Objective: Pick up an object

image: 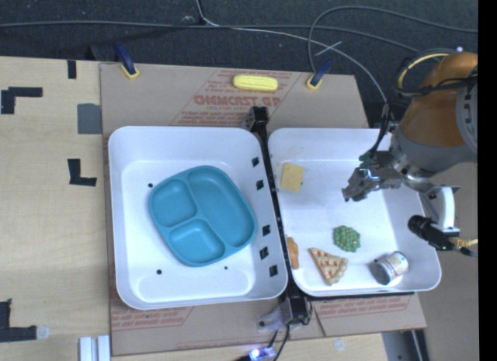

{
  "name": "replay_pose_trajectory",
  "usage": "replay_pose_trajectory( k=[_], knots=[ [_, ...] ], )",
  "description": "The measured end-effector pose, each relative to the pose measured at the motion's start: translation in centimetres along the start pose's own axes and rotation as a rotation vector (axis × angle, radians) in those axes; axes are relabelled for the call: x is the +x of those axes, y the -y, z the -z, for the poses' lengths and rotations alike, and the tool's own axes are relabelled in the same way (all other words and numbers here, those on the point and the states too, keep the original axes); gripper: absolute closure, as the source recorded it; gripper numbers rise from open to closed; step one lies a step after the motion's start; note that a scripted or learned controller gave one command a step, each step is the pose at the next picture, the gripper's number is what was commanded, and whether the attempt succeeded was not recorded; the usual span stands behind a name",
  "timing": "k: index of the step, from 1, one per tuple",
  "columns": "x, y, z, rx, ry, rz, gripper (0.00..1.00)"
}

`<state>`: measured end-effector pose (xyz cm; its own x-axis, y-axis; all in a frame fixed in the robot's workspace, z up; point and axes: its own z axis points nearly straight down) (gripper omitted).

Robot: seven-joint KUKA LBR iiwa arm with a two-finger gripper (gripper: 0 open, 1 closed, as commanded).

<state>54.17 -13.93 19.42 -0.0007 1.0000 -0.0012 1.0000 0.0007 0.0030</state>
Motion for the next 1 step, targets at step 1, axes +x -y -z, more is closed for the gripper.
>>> replay_pose_trajectory(
  k=[1],
  knots=[
    [0.01,-0.07,2.17,0.002,-0.001,0.0,1.0]
  ],
)
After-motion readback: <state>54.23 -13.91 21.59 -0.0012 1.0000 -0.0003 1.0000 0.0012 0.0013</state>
